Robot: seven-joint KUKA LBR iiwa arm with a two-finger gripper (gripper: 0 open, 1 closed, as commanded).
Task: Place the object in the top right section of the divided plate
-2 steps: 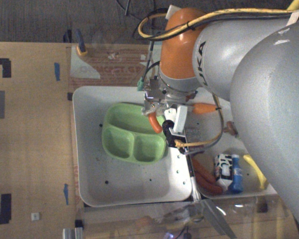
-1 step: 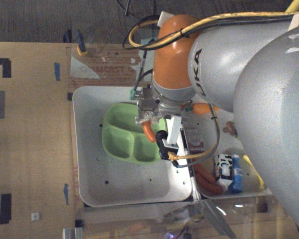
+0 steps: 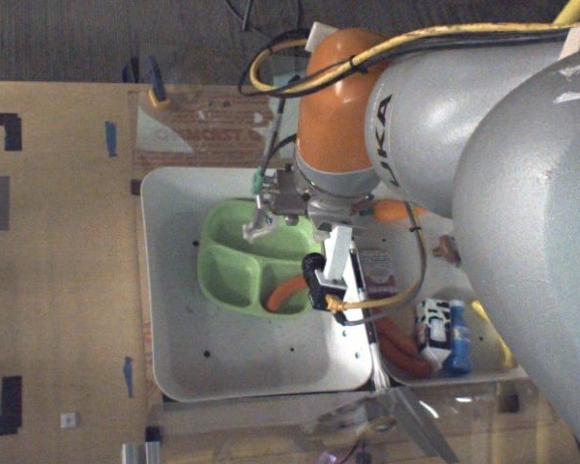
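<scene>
Blue-and-white carton (image 3: 445,332) and red sausage-like item (image 3: 403,349) in the right bin (image 3: 483,370).

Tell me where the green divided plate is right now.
The green plate lies in the left white bin, toward its upper right, directly under the gripper. An orange object rests in its lower right section.

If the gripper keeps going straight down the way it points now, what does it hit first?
Most likely the light green divided plastic plate in the left white bin: the gripper points down over its upper section. Height above it is unclear.
</scene>
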